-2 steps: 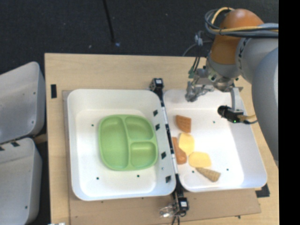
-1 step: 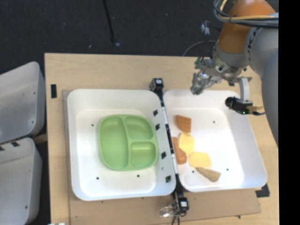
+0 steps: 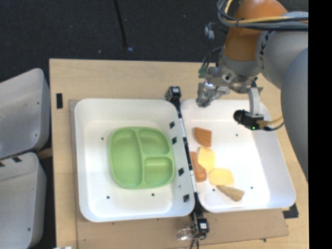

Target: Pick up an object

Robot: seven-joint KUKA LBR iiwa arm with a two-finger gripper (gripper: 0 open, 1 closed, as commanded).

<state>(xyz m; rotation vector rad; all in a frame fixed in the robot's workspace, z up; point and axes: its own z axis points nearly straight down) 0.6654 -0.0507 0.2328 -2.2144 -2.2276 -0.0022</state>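
Wooden bench [image 3: 129,71] carries two white bins; gripper [image 3: 206,95], grip state unclear, hovers over the right bin's [image 3: 270,183] far edge, above an orange wedge-shaped piece [image 3: 203,136].

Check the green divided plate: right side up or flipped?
Right side up: the green divided plate shows three recessed compartments facing the camera, lying flat in the left bin.

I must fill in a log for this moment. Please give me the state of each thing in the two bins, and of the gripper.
Green divided plastic plate: flat, upright, in the left bin.
Orange wedge-shaped piece: lying in the right bin, untouched.
Pale yellow pieces: lying loose, beside each other.
Tan cone-shaped piece: on its side.
Gripper: above the right bin's far edge, holding nothing visible.
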